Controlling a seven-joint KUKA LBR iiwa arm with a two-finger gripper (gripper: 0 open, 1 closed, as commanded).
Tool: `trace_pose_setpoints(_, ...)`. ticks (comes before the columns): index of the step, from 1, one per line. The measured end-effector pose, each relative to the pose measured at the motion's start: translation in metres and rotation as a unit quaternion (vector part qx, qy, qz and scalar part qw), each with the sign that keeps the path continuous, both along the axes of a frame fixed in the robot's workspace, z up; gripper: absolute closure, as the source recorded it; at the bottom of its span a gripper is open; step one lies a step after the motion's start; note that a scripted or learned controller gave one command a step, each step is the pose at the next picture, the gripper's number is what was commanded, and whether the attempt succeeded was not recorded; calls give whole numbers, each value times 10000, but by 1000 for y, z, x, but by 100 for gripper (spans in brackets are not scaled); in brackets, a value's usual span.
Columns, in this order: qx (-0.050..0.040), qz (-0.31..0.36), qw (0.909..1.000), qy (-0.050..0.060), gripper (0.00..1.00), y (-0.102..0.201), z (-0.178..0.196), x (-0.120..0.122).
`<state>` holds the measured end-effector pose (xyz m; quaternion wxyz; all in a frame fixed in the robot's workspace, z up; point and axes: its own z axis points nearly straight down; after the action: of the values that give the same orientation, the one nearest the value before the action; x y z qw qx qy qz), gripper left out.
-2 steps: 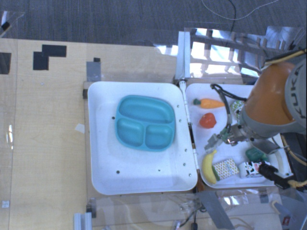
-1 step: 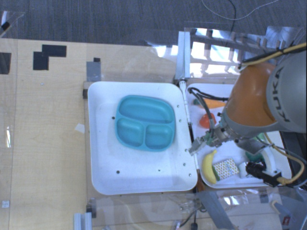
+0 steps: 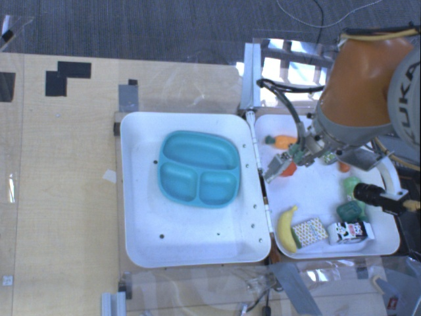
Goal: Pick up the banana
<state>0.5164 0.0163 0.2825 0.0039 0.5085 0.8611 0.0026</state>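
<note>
The yellow banana (image 3: 285, 228) lies in the right bin (image 3: 385, 243), near its front left corner, curved and pointing away from the camera. A patterned small box (image 3: 309, 232) touches its right side. My gripper (image 3: 281, 162) hangs over the left part of the same bin, farther back than the banana and well apart from it. A red-orange piece (image 3: 288, 170) sits right by the gripper's tip; I cannot tell whether they touch. The grey and orange arm (image 3: 368, 78) covers the bin's back right part.
An orange carrot-like piece (image 3: 284, 140) lies behind the gripper. Green toys (image 3: 351, 199), a black-and-white carton (image 3: 348, 232) and a small orange bit (image 3: 344, 167) lie on the bin's right side. The left bin (image 3: 141, 242) holds a blue divided plate (image 3: 198, 168).
</note>
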Motion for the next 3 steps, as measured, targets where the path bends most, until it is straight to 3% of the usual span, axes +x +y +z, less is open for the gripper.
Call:
trace_pose_setpoints(1, -2, 873, 9962, 25, 0, 58, -98, -28)
trace_pose_setpoints(2, -12, 1120, 9937, 11, 0, -16, -97, -28)
trace_pose_setpoints(3, -8, 1106, 9939, 12, 0, -20, -82, 6)
